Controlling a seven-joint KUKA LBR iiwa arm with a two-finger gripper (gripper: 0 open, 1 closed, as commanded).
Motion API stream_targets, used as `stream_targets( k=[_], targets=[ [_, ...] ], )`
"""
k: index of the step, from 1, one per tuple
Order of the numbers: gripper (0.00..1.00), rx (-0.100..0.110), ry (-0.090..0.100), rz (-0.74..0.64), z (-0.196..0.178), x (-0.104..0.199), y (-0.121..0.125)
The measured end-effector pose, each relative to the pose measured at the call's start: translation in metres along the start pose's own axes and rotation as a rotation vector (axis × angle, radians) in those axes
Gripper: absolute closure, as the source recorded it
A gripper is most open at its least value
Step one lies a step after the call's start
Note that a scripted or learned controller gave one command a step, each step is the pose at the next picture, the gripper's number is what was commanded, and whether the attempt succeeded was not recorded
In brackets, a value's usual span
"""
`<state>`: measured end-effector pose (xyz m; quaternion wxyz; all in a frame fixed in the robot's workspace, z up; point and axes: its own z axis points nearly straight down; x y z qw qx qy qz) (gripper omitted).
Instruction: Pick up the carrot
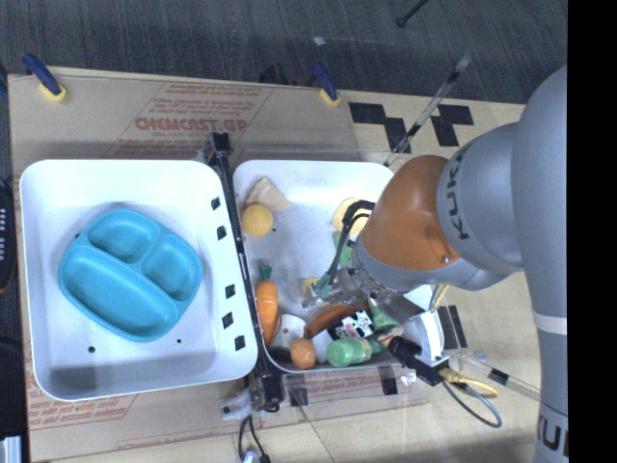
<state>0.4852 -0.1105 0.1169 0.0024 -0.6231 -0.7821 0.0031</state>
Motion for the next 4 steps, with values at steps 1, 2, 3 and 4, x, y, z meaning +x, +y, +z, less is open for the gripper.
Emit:
stream_targets(
  k=[1, 2, 3, 4],
  targets=[
    [0.00, -0.001, 0.000, 0.001, 0.000, 0.000, 0.000],
    [1.00, 0.004, -0.001, -0.011, -0.009, 0.000, 0.001],
    [1.00, -0.001, 0.005, 0.444, -0.075, 0.064, 0.042],
    [0.00, 0.000, 0.004, 0.446, -0.075, 0.063, 0.041]
  ],
)
